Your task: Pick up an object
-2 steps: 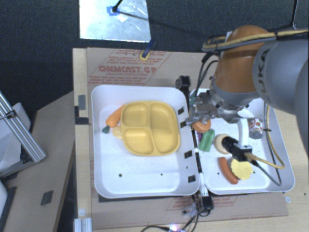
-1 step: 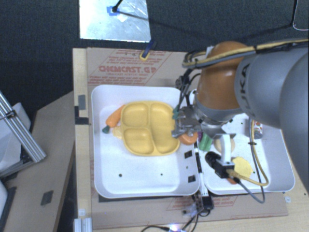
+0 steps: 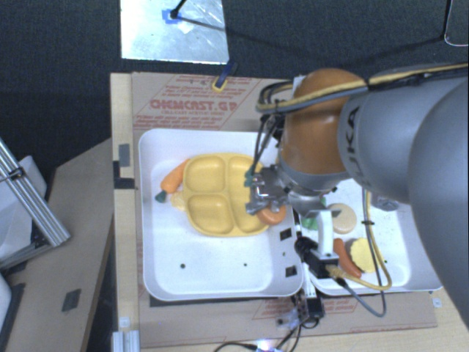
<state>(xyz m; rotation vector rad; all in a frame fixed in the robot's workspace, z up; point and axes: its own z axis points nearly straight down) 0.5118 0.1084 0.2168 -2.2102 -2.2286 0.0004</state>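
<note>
A yellow divided plate (image 3: 212, 193) lies in the left bin (image 3: 212, 273). An orange carrot (image 3: 173, 177) with a green tip rests against the plate's left edge. My gripper (image 3: 258, 195) hangs low over the plate's right edge, under the orange wrist band (image 3: 315, 127). A small orange piece (image 3: 273, 215) lies just below and right of the gripper, at the plate's rim; whether the gripper touches it is hidden. The arm covers much of the right bin (image 3: 399, 273).
In the right bin lie a round beige piece (image 3: 341, 217), a red-orange sausage (image 3: 344, 259), a yellow piece (image 3: 363, 254) and a green bit (image 3: 311, 222). Cables trail over the divider. A foil sheet (image 3: 172, 20) lies beyond the bins.
</note>
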